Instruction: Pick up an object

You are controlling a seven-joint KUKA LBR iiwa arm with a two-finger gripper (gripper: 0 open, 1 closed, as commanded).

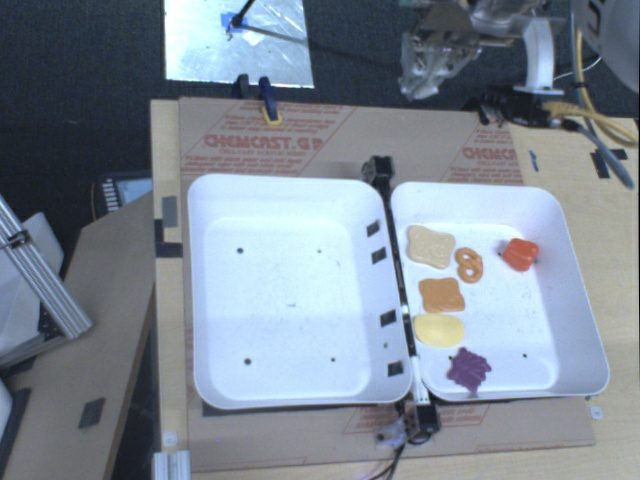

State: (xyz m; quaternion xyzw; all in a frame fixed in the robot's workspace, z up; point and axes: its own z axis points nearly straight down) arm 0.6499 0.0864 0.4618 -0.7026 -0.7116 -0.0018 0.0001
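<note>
The right bin point(560, 230) holds several small toy foods. A tan bread slice point(430, 246) lies near its left wall, with a pretzel point(468, 264) beside it and a red piece point(519, 254) further right. Below them sit an orange cracker point(441, 294), a yellow disc point(439, 330) and a purple grape bunch point(467, 368). My gripper point(428, 68) hangs high above the bench beyond the bins' far edge, well away from every object, with nothing seen between its fingers.
The left bin point(210, 218) sits beside the right one, joined by a black clip strip point(390, 268). A cardboard sheet point(300, 138) lies under both. Cables point(590, 118) and a foil sheet point(240, 23) lie at the back.
</note>
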